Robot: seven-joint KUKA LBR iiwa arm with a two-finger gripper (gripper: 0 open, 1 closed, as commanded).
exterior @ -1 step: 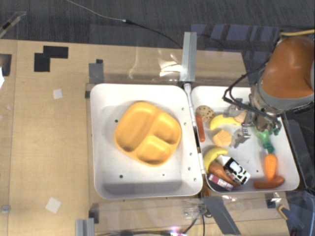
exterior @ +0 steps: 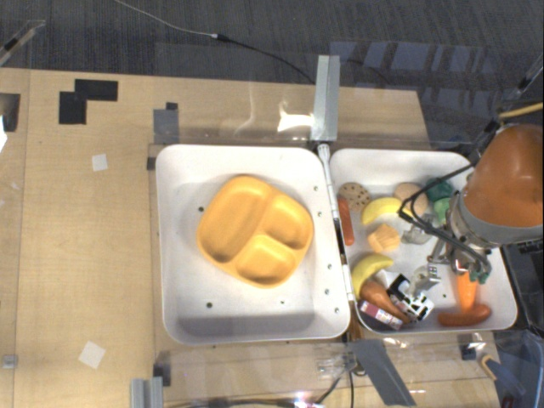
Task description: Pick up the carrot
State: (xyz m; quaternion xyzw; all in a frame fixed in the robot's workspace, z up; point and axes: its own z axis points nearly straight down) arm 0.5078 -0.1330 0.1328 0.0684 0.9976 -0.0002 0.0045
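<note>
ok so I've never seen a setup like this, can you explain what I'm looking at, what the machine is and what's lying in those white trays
This is one picture from a camera fixed above a wooden bench, looking down at a slant. The round orange and grey shape on the right is a robot arm reaching in; its gripper hangs over the right tray. I can't tell whether it is open or shut, and nothing shows in its grasp. The left tray holds a yellow divided plate. The right tray is full of toy food: two bananas, a cookie, a sausage and the carrot it should pick up, lying just beside the gripper.
</note>
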